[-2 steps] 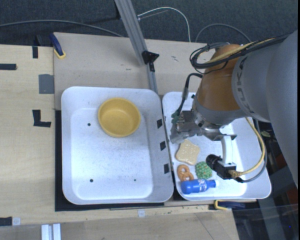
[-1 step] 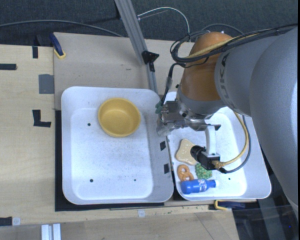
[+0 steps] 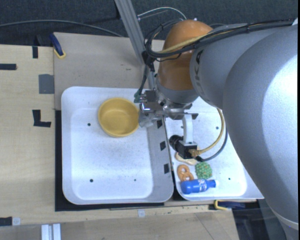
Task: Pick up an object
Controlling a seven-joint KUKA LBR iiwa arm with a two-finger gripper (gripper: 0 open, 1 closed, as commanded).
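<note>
Where the arm crosses the divider between the two white bins, the gripper (image 3: 151, 113) sits just beside the yellow bowl (image 3: 118, 116), toward view-right of its rim. Whether the gripper is open or closed cannot be determined. The bowl rests in the larger-looking bin (image 3: 110, 169), while a blue bottle (image 3: 197, 185), green ball (image 3: 203, 170) and orange pretzel (image 3: 185, 172) lie in the other bin (image 3: 230, 154), well apart from the gripper toward the near edge.

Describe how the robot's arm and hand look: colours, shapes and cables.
The rounded grey arm is bulky, smooth and glossy. Above the wrist it carries a domed orange band. Thin dark cables loop beside that band. Below the band is a small, blocky silver-grey metal hand.
</note>
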